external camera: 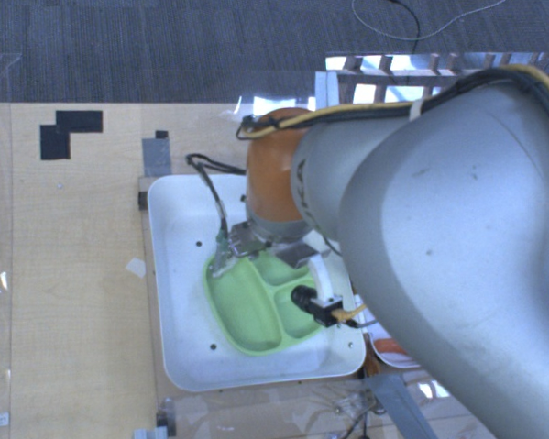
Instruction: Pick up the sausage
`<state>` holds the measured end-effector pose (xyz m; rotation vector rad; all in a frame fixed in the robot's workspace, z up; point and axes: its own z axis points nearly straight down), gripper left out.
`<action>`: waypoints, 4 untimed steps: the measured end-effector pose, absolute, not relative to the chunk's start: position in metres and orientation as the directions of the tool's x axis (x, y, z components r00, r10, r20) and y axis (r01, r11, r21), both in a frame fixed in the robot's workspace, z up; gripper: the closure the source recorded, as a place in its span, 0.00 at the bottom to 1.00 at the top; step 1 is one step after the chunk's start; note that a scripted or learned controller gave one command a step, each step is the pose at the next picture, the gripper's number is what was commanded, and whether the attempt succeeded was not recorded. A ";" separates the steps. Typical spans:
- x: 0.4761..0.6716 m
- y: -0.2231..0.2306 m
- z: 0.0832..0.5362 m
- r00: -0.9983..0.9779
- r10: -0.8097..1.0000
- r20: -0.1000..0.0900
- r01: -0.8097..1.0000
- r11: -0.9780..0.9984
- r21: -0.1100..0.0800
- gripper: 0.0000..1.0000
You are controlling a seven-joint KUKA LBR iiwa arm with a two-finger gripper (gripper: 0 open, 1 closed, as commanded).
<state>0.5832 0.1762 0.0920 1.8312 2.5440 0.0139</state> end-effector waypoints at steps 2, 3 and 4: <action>0.509 0.121 0.109 -0.331 0.944 0.001 0.944 0.331 -0.003 0.00; 0.530 0.044 0.183 -0.067 0.998 -0.001 0.998 0.067 0.002 0.00; 0.533 0.069 0.140 -0.156 0.987 -0.027 0.988 0.156 0.010 0.00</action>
